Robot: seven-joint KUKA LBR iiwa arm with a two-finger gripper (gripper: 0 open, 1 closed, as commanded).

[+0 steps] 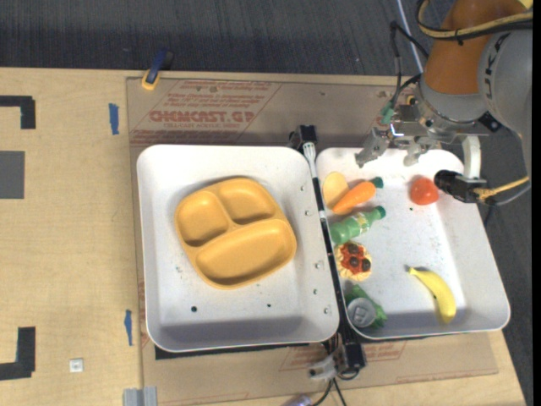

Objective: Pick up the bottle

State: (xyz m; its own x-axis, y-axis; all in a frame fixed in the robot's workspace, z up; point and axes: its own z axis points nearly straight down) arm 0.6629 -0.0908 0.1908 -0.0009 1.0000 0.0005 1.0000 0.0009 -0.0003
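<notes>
While your end effector (394, 148) hangs over the right bin's (473, 252) far edge, fingers spread and gripping nothing, the bottle (356, 224) lies on its side below the carrot (354, 194), near the bin's left wall.
</notes>
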